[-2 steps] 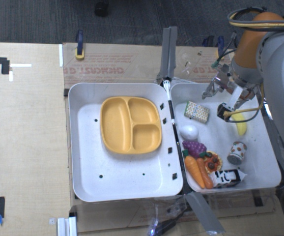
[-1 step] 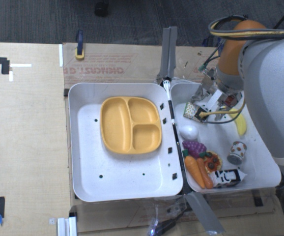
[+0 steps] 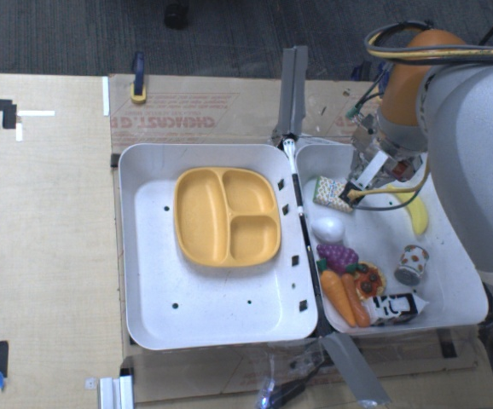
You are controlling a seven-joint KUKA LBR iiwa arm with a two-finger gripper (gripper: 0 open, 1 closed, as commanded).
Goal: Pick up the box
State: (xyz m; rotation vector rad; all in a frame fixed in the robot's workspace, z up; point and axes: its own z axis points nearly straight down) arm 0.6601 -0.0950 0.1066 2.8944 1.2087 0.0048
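Box half-hidden under gripper

Red print on the cardboard sheet — upside down (unreadable).

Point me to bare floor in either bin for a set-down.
Left bin: bare floor rings the yellow divided plate, widest along the near wall and left side. Right bin: crowded; gripper by the box, then egg, grapes, carrots, banana, can.
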